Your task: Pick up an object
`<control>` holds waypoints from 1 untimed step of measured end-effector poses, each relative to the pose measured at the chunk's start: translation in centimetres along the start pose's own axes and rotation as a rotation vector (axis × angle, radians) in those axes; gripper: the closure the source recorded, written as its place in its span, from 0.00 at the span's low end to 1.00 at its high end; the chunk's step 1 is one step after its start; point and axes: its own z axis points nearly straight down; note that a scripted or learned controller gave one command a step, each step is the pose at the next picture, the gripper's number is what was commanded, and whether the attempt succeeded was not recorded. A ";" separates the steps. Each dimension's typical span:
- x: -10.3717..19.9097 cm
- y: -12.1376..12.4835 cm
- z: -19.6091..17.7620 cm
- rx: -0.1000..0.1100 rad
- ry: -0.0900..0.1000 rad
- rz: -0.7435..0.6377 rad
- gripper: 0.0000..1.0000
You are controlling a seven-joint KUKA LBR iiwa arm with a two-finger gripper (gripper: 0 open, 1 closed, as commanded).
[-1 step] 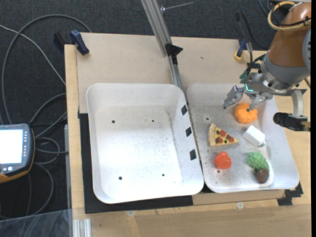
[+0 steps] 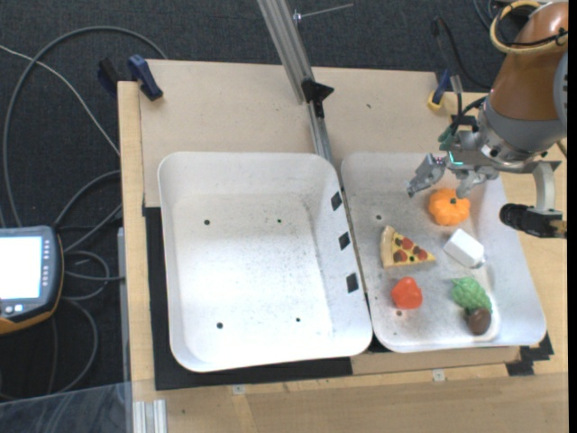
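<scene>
- The gripper (image 2: 448, 176) hangs over the far part of the right bin (image 2: 514, 318), just above the toy pumpkin (image 2: 449, 207). Its fingers (image 2: 422, 179) are spread apart, released, with nothing between them; one shows to the left of the pumpkin, the other near its top right.
- That stance, spread fingers on either side of the orange pumpkin, reads as an approach for a grasp from above. The pick is not yet made, and the pumpkin sits on the bin floor.
- All the toys are gathered in the right bin: a pizza slice (image 2: 403, 248) near its middle, a white block (image 2: 464, 248) just right of the slice, a red tomato-like piece (image 2: 407, 293) below the slice, a green leafy piece (image 2: 470, 291), and a dark brown piece (image 2: 478, 320) touching it at the near corner.
- The pumpkin stands apart from its neighbours, so the fingers have room to close. Its round shape may slip out if the grip lands off-centre.
- The left bin (image 2: 180, 174) has a speckled white floor.
- Both bins rest on a pale wooden desk (image 2: 225, 106), with blue clamps (image 2: 146, 77) at its far edge and a slanted metal rail (image 2: 287, 43) between the bins.
- Around the desk lies dark carpet with loose cables (image 2: 54, 79). A handheld control pendant (image 2: 27, 273) sits at the left.
</scene>
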 end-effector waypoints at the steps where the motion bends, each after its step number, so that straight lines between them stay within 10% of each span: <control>1: 0.3 -0.3 4.3 0.005 0.000 0.001 0.00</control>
